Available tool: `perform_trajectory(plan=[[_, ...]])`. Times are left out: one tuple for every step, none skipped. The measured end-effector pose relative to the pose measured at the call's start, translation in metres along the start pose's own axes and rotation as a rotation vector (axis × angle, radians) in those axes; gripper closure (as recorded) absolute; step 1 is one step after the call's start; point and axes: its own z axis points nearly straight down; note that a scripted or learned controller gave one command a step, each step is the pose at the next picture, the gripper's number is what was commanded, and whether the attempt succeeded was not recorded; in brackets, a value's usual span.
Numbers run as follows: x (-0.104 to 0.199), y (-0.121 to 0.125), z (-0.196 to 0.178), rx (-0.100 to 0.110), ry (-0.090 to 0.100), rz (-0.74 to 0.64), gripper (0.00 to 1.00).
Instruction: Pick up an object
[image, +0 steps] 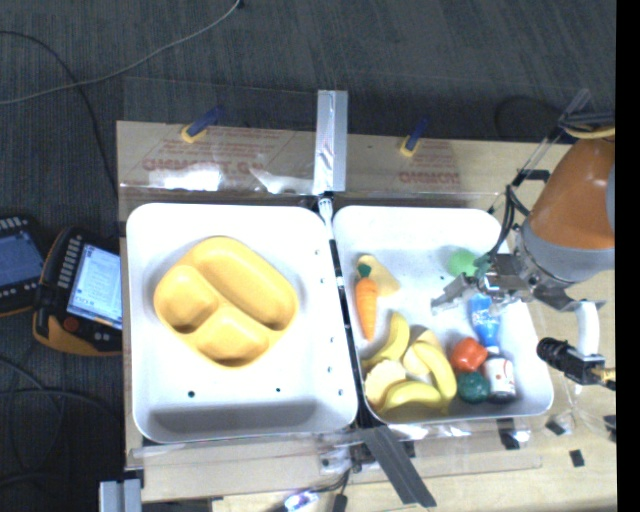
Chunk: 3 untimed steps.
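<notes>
The right bin (420, 226) holds toy food: an orange carrot (366, 305) by its left wall, a bunch of yellow bananas (410, 372) at the front, a red tomato (466, 353), a small can (500, 378) and a green piece (462, 263) near the back. My gripper (478, 291) hangs low over the right side of this bin, just in front of the green piece. A small blue bottle (485, 326) lies directly under and in front of it, touching or nearly so. The wrist hides how the jaws stand.
A big yellow lumpy shape (225, 298) fills the middle of the left bin (142, 400). A metal divider post (331, 130) stands behind the two bins. A yellow-cased handset (80, 292) lies off the bench to the left.
</notes>
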Motion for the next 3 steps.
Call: perform_trajectory(plan=[[-0.049,0.022,0.09,-0.003,-0.001,-0.076,0.0],[0.009,-0.001,0.106,-0.021,-0.015,-0.164,0.0],[0.011,-0.001,0.099,-0.02,-0.009,-0.159,1.0]])
